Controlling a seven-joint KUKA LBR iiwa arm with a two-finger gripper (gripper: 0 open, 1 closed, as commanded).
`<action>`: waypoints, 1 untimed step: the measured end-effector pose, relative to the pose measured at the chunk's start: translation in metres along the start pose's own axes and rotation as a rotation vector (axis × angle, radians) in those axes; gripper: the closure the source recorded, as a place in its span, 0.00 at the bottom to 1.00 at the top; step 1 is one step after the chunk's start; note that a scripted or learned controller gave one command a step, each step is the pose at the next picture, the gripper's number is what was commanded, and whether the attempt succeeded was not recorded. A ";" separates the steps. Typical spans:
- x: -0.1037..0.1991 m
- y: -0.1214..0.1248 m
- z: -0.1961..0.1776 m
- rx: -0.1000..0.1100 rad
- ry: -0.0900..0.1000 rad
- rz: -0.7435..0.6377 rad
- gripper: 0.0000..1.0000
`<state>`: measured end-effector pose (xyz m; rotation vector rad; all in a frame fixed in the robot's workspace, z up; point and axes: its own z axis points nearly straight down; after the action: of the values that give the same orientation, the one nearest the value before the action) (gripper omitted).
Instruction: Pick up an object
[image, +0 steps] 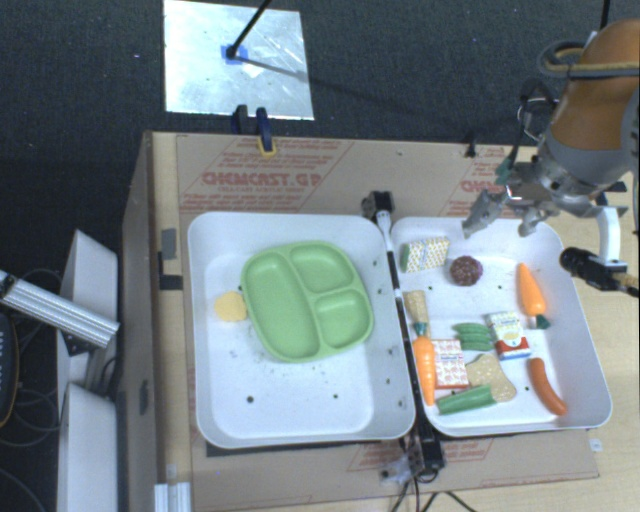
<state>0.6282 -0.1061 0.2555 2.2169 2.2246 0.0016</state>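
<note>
Scattered in the right shallow white bin (590, 385): round dark-brown meatball-like toy (466, 269), orange plastic carrot (531, 291), green bean pods (473, 335), small printed cartons (510, 335), red-orange sausage (547, 386). Above that bin's far edge, the two-finger end effector (508, 214), fingers spread apart, pinching nothing. In the left white bin (215, 400), a light-green divided plastic tray (306, 300), with a yellow round piece (231, 307) just beside.
</note>
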 end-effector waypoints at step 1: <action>-0.047 0.028 0.073 0.002 -0.001 0.002 0.00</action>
<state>0.6566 -0.1534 0.1823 2.2197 2.2231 -0.0021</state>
